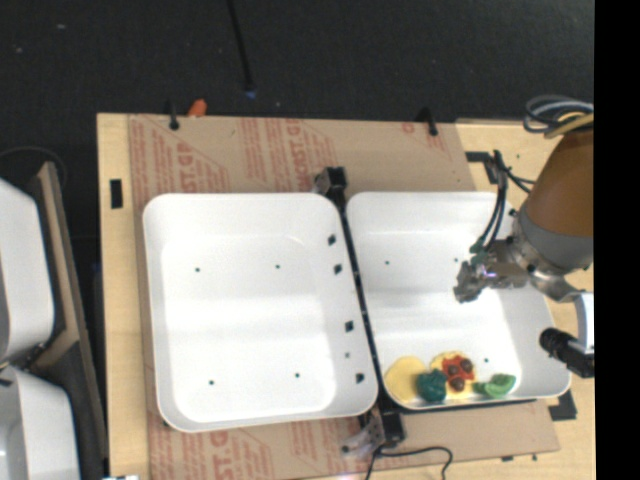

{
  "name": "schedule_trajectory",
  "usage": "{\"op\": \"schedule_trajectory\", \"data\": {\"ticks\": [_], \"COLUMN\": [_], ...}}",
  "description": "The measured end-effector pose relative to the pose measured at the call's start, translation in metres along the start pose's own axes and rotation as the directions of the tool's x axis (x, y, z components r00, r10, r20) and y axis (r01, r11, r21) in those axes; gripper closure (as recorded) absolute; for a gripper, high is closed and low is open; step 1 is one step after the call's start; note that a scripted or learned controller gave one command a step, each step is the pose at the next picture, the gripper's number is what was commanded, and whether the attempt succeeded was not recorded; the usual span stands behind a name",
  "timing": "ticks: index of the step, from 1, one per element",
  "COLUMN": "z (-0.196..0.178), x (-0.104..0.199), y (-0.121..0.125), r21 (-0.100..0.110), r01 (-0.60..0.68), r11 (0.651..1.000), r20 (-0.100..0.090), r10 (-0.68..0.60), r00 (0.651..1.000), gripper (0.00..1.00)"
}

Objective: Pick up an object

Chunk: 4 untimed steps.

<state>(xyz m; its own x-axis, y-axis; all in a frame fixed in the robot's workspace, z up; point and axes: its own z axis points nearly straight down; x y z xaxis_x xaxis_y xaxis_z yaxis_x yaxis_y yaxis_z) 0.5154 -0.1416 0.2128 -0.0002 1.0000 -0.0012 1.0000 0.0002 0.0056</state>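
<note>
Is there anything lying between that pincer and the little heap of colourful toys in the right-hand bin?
No. In the camera view, only bare white bin floor separates the pincer from the toys heaped at the bin's near edge.

Count of items on the bench.
Two white bins (250,308) (430,238); four small objects: one yellow (403,376), one teal (432,387), one red (458,367), one green (496,384). One arm (560,208).

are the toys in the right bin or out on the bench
In the bin: the small pile of toys lies inside the right bin, against its near wall. The gripper hangs above the floor farther back.
</note>
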Motion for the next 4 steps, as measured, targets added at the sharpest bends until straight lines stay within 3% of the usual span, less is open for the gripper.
{"op": "schedule_trajectory", "data": {"ticks": [1, 2, 4], "z": [-0.063, -0.053, -0.038], "x": [-0.003, 0.046, 0.15], "y": [0.002, 0.006, 0.047], "r21": [-0.001, 0.005, 0.006], "r01": [0.0, 0.003, 0.003], "r11": [1.0, 1.0, 1.0], "r20": [0.0, -0.002, -0.002], "r10": [0.0, -0.003, -0.003], "r00": [1.0, 1.0, 1.0], "gripper": [1.0, 1.0, 1.0]}}
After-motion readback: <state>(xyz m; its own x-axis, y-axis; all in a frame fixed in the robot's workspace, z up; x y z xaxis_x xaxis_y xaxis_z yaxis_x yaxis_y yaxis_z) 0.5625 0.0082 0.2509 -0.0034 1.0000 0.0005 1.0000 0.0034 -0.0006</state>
